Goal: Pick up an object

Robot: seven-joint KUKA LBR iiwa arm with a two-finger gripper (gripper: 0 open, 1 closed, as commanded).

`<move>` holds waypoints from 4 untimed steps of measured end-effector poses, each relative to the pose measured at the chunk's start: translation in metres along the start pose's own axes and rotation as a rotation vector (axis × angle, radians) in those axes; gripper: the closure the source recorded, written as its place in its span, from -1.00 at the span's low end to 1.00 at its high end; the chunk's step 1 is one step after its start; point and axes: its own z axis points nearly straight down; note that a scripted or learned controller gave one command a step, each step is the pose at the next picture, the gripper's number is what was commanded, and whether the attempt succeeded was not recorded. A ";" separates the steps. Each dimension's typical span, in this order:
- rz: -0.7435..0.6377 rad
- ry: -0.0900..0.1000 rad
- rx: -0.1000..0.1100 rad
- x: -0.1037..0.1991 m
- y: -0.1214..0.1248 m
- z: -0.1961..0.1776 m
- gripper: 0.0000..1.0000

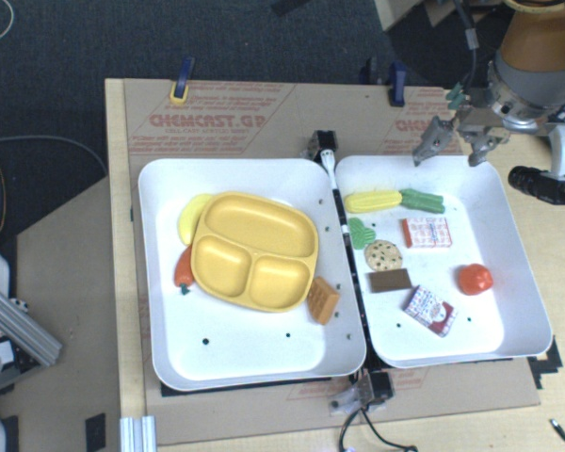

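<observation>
Camera view, from above: the tool (pixel 450 144) hangs over the back edge of the right bin (pixel 518 243), its two fingers spread apart and holding nothing. No object appears lifted, so the whole pick remains. The closest candidate, a yellow corn cob (pixel 373 201), lies in that bin's back left area, long axis running left to right.

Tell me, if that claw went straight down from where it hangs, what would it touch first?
Probably bare floor of the right white bin near its back rim; the open two-finger gripper hangs there, though depth is unclear.
</observation>
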 end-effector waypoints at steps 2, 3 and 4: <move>-0.002 -0.002 -0.009 -0.004 0.003 0.035 -1.00; -0.002 -0.001 -0.010 -0.002 0.004 0.078 -1.00; -0.002 -0.001 -0.008 -0.008 -0.005 0.130 -1.00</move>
